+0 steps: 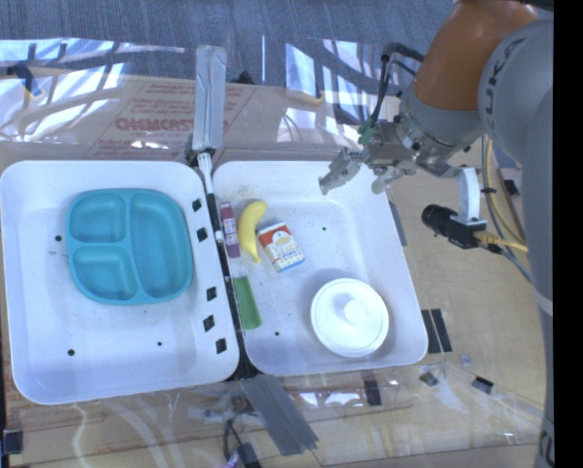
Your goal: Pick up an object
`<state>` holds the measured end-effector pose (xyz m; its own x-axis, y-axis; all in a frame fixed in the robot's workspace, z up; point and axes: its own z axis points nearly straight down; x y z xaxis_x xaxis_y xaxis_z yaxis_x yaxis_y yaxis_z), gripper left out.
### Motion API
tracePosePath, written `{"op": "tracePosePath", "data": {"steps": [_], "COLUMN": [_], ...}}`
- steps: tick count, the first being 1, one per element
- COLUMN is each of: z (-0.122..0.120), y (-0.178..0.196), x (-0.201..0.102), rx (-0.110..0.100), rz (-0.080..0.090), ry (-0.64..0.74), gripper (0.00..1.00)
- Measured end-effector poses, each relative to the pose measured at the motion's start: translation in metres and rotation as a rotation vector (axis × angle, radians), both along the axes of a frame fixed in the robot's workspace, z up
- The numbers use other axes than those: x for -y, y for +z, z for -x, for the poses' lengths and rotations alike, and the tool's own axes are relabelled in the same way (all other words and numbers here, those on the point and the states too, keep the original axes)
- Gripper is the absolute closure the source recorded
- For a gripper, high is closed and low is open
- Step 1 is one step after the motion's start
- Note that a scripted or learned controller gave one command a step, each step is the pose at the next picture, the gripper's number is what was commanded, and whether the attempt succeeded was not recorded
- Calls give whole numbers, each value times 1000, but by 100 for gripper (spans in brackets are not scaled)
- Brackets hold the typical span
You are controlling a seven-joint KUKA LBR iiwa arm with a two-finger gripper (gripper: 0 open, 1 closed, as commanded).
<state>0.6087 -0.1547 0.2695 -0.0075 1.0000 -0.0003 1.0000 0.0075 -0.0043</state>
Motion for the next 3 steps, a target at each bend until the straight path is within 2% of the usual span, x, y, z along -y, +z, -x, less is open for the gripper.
{"op": "tracePosePath", "data": {"steps": [1,2,3], "z": [-49,-23,-21], "y": [-8,-130,-172], "x": [54,-6,-24], "rx": [2,-4,15], "rz": [1,-1,0], "ry": [-192,-302,-236], "gripper": [0,0,0]}}
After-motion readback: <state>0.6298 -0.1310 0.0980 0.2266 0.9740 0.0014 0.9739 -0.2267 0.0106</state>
